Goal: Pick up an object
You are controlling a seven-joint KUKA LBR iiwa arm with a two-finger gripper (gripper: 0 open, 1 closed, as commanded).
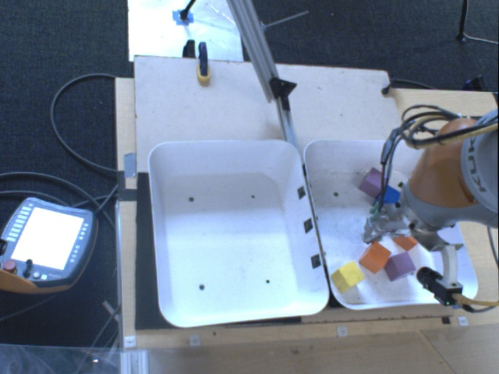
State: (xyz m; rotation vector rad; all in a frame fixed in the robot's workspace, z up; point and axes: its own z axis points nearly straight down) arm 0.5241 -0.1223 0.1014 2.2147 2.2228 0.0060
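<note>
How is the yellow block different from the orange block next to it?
The yellow block is yellow and sits nearer the bin's front-left corner; the orange block is orange and sits farther right, just below the claw. The yellow block stands apart, while the orange block lies close beside a purple block. Both are small cubes in the right bin.

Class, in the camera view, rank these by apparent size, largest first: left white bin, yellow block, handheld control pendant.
1. Left shallow white plastic bin
2. Grey handheld control pendant with bright screen
3. Small yellow cube-shaped block

None look alike; the order is clear.
</note>
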